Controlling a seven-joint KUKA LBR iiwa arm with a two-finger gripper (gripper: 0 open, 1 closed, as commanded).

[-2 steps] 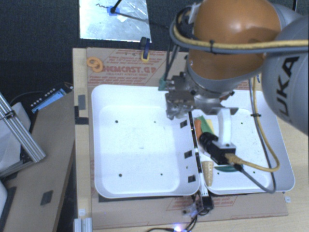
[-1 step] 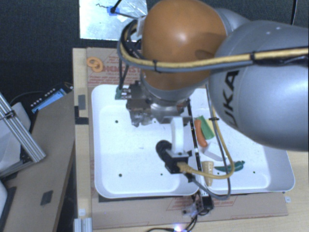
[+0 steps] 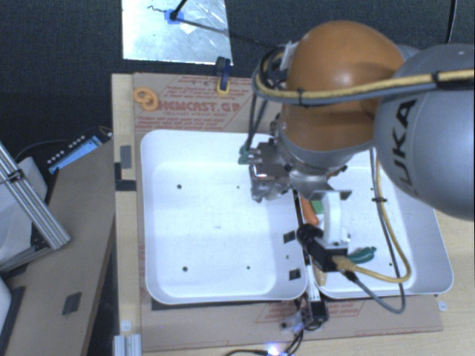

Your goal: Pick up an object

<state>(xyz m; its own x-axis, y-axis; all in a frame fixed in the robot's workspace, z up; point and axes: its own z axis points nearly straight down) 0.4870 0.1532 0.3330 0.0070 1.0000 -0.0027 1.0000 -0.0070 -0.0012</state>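
Over the right of two bins (image 3: 159,199), one claw (image 3: 265,178) (grip state impossible to tell).

Arm casing (image 3: 423,136) reads "UKA" — board (image 3: 197,102) reads "HEMCAST".

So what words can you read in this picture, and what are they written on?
"UKA", the visible end of a name: on the grey arm.
"HEMCAST GP", roughly, in red: on the brown board behind the bins; blurry.
Smaller red print around it and near the board's front edge: too blurred to read.
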